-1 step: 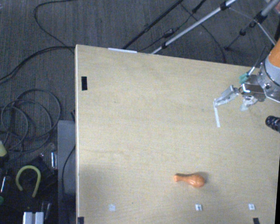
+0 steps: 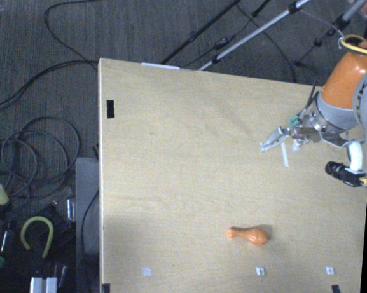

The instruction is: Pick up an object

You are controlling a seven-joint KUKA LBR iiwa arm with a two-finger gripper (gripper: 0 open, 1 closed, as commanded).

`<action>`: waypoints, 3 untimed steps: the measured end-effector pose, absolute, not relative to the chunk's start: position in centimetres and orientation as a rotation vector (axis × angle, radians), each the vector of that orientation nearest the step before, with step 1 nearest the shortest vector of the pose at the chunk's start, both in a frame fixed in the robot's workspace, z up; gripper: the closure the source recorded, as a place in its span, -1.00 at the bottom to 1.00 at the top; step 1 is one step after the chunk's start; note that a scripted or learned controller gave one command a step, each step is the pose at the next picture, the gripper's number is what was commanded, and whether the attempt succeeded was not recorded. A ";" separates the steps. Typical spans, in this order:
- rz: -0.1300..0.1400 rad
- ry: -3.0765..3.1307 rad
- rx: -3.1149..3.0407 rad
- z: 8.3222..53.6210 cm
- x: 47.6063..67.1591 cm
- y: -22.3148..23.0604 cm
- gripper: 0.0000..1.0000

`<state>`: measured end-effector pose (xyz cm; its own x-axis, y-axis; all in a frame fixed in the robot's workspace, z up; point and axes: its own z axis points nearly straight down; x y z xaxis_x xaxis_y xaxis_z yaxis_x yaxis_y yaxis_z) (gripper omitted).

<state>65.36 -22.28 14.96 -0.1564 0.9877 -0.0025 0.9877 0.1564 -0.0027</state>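
Nothing lifted yet: the grasp is still ahead of us.

We see the small orange pear-shaped object (image 2: 250,235) lying on its side on the pale wooden tabletop (image 2: 168,173), toward the near edge, untouched. Our pincer (image 2: 277,146) hangs at the upper right, released, its pale fingers (image 2: 270,142) splayed apart with nothing between them. The orange object sits well apart from the pincer, nearer the camera and slightly to the left of it. We judge that the whole task remains: travel over the object, descend, clench and lift.
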 end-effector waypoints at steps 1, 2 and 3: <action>-0.004 2.501 1.901 8.4 66.9 -21.0 -1.00; -0.001 2.734 1.547 8.4 66.9 -15.6 -1.00; 0.003 2.733 1.547 9.4 66.9 -15.5 1.00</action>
<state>66.92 -15.47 9.37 -0.5145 0.8575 -0.0003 0.8575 0.5145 0.0022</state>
